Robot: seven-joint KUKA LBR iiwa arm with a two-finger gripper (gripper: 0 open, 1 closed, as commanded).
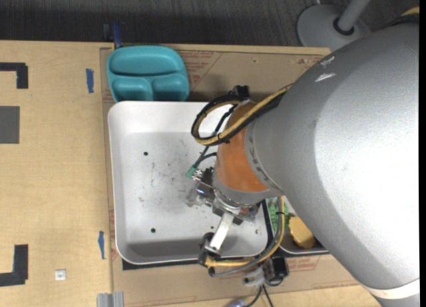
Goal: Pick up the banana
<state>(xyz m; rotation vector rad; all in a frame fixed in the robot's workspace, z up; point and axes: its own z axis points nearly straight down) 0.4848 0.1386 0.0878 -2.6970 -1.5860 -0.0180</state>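
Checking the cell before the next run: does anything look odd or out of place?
The left bin has dark scuffs and specks across its floor, more like wear than a spill. A teal tray sits outside the bins, behind the left one. Nothing looks damaged.

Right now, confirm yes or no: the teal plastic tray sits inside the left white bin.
No. The teal plastic tray sits on the bench beyond the far rim of the left white bin.
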